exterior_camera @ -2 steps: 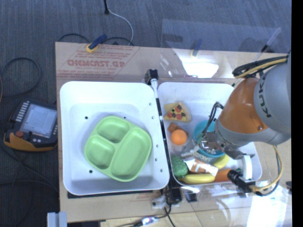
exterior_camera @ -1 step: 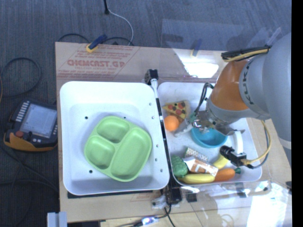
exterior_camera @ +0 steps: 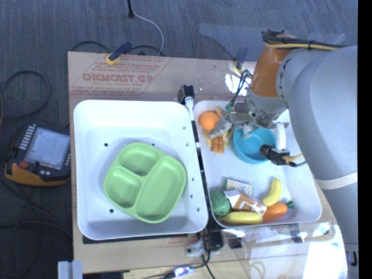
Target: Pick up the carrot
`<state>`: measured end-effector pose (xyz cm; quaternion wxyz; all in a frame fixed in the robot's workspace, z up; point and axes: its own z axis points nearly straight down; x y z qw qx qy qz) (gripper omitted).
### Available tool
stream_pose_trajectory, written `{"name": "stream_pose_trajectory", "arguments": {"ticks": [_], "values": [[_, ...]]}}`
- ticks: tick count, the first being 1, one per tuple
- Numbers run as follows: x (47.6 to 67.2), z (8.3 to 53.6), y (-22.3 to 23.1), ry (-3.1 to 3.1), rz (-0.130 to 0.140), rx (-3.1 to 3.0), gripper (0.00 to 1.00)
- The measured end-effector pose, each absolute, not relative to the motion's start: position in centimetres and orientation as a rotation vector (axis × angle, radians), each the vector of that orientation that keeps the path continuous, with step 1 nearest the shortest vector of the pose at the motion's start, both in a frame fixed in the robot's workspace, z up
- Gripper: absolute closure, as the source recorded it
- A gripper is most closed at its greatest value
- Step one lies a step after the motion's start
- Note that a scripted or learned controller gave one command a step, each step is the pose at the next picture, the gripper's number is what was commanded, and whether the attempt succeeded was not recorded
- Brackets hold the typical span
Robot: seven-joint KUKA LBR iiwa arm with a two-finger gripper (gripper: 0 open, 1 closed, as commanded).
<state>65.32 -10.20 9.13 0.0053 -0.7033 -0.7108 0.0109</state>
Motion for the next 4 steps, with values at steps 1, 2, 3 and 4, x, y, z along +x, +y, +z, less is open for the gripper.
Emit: {"name": "stream_pose_trajectory", "arguments": {"ticks": [1, 2, 3, 4], "values": [[65.5, 10.6, -10.5, -2.217, 0.036, -2.221, 1.0], [62.8, 18.5, -4.1, -1.986, 0.0, -2.436, 1.0], [56.7, 18.2, -4.7, -1.632, 0.01, -2.68, 1.0], [56.7, 18.2, -4.7, -1.633, 0.01, -2.68, 0.0]]}}
